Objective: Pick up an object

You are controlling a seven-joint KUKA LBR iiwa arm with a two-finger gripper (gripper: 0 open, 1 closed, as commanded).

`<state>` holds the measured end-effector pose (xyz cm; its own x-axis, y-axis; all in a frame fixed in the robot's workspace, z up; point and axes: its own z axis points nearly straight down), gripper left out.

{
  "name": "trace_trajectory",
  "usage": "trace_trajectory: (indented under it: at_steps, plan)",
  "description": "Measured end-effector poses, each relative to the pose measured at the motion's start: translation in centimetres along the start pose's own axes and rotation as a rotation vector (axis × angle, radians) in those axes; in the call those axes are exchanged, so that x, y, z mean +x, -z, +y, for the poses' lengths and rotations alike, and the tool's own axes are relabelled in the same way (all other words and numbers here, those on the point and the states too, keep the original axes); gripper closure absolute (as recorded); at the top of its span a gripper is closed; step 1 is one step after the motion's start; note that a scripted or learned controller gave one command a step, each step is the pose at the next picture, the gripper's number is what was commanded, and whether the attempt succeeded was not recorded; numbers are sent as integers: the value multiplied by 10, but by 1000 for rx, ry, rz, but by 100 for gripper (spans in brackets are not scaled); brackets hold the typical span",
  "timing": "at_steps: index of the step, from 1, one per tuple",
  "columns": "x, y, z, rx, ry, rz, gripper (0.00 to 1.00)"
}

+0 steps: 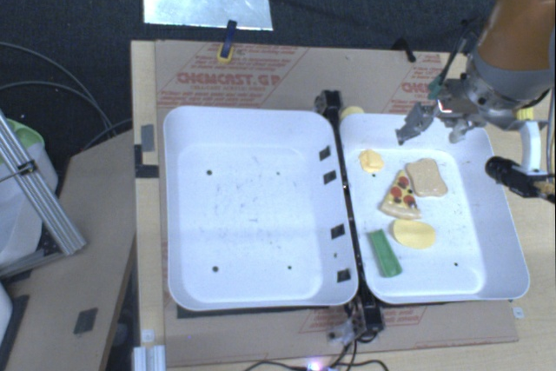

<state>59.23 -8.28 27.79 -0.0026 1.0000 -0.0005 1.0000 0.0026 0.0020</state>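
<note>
Above right bin (486,278) far edge: jaws (433,123) spread apart, empty, near pizza slice (400,195).

"CHEMCAST GP" in red on the protective board (228,76)

Pizza slice (400,195), toast (426,177) beside it, in right bin (495,265), left bin (187,135) alongside

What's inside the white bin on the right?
The right bin holds a pizza slice, a tan toast piece, a green stick and two yellow pieces. Nothing looks covered.
</note>
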Motion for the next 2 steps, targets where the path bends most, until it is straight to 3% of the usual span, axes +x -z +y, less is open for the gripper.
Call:
trace_trajectory:
  at_steps: [1, 2]
  plan:
    - [-43, -182, -6, 14, -4, 1, 0]
    - [-41, -161, -1, -2, -1, 0, 100]
